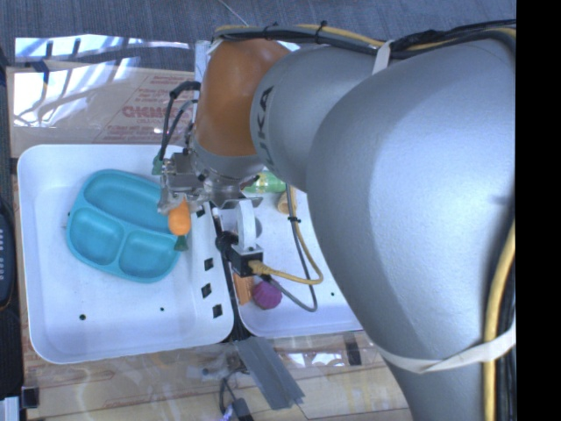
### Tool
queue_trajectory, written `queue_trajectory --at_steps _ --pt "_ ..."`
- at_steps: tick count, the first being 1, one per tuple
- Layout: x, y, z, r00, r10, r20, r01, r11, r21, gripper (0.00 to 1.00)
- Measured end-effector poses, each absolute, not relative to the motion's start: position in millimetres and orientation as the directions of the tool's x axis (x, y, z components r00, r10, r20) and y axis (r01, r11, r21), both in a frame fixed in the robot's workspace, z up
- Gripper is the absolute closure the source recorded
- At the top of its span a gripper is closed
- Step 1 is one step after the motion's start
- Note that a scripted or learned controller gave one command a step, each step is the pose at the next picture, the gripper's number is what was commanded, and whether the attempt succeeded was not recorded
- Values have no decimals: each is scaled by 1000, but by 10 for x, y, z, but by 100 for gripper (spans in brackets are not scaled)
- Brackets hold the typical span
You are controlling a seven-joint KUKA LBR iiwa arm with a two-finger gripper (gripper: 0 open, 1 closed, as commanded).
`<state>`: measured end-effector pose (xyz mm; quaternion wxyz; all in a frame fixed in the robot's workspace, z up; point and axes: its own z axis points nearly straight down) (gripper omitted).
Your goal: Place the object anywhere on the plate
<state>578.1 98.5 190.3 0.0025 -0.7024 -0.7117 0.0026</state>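
A blue plate (118, 226) with three compartments lies in the left white bin (53, 323). My gripper (179, 216) hangs over the plate's right edge, under the arm's orange band. A small orange object (179, 222) sits between its fingers, and the gripper is shut on it. The object hovers at the plate's right rim, close to the divider between the two bins. A small green bit (181, 244) shows just below the object, by the plate's edge.
The right bin (298, 323) holds a purple object (267, 295), an orange-brown piece (243, 288), a green object (267, 182) and a yellow one (285, 202), largely under the arm. A yellow cable (298, 279) loops over that bin. Cardboard (131, 103) lies behind the bins.
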Motion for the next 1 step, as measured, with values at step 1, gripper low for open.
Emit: queue_trajectory --at_steps 1 --pt "5784 970 1904 -11 1000 -1 1000 11 -7 0"
